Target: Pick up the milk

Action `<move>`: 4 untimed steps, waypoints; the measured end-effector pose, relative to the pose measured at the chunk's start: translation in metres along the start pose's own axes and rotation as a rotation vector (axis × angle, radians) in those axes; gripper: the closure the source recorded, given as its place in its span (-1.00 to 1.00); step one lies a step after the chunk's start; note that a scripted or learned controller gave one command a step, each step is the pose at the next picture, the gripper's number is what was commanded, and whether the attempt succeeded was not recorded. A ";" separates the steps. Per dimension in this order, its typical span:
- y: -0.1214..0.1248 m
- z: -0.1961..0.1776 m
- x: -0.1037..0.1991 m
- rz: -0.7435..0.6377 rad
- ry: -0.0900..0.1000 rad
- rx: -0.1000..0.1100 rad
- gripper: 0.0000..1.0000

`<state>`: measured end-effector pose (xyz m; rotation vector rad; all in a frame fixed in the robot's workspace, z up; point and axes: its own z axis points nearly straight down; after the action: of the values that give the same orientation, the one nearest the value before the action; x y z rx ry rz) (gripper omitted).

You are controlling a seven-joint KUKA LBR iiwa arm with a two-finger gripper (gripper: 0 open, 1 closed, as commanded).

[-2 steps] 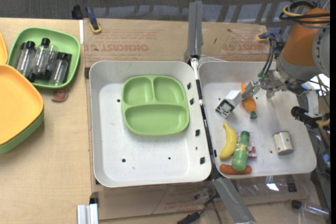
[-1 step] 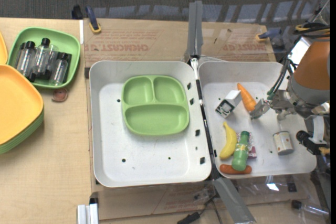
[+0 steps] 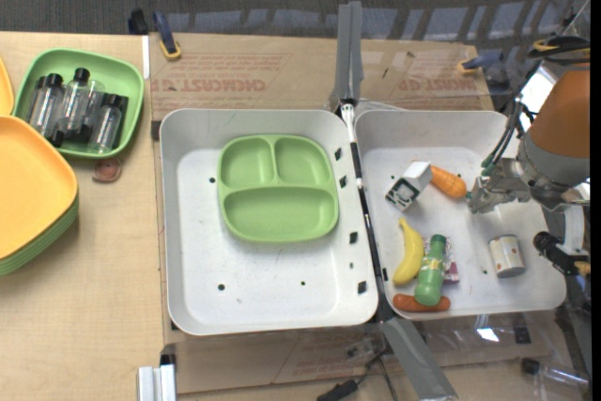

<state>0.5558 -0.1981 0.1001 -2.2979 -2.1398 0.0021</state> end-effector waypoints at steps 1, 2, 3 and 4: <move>-0.035 0.010 0.066 -0.026 0.000 0.002 1.00; 0.003 -0.151 0.125 -0.230 -0.002 -0.001 1.00; -0.070 -0.086 0.075 -0.411 0.000 0.001 1.00; -0.066 -0.132 0.123 -0.473 -0.002 -0.002 1.00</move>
<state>0.4987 -0.0711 0.2321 -1.7339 -2.6209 0.0007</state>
